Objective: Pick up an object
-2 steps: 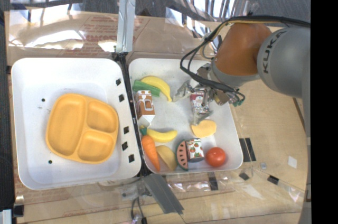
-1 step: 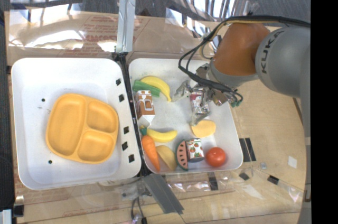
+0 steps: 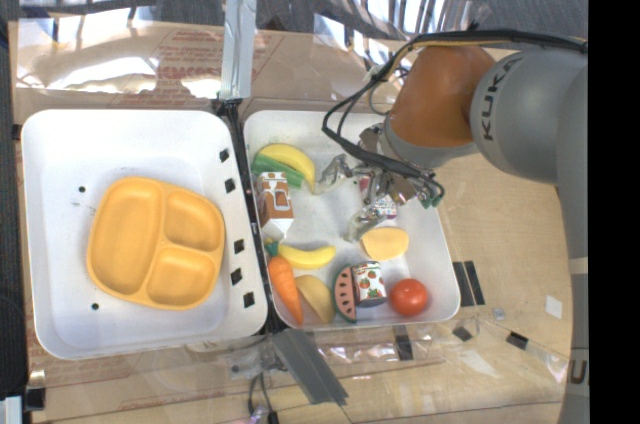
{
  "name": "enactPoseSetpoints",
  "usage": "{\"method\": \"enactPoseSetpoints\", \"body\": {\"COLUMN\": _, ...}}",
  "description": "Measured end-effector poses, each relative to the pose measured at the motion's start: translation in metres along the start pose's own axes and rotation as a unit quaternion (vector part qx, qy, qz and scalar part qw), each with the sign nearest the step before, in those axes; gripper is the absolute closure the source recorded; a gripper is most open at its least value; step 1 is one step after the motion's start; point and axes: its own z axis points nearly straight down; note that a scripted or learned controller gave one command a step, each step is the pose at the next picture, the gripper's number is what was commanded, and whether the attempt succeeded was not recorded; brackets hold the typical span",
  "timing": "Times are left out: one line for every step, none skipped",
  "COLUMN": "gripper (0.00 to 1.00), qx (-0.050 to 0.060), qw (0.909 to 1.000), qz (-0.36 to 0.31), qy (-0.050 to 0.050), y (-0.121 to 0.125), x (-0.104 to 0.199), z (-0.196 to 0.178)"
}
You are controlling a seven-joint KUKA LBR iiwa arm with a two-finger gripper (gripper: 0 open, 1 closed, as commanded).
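Observation:
My gripper [image 3: 355, 195] hangs over the middle of the right bin [image 3: 440, 242], below the arm's orange band [image 3: 435, 97]. Its metal fingers [image 3: 335, 170] stand open with nothing between them. Just below and right of it lies a pale yellow rounded piece [image 3: 385, 242]. To its left are a yellow banana with a green tip [image 3: 285, 162] and a small brown and white carton [image 3: 275, 195]. Along the bin's near side lie a second banana [image 3: 305, 255], a carrot [image 3: 285, 290], a watermelon slice [image 3: 345, 294], a small can [image 3: 369, 282] and a red tomato [image 3: 408, 297].
The left bin [image 3: 60, 162] holds a yellow divided plate [image 3: 155, 240]. A black divider with clips [image 3: 240, 202] separates the two bins. Cables [image 3: 345, 112] loop from the wrist over the right bin's far edge. Tape and foil line the bench behind.

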Motion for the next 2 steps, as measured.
{"method": "enactPoseSetpoints", "body": {"gripper": 0.00, "qx": 0.004, "qw": 0.9952, "qz": 0.098, "qy": -0.003, "y": 0.064, "x": -0.020, "z": -0.002}}
{"method": "enactPoseSetpoints", "body": {"gripper": 0.00, "qx": 0.005, "qw": 0.9979, "qz": 0.064, "qy": 0.000, "y": 0.067, "x": -0.030, "z": -0.028}}
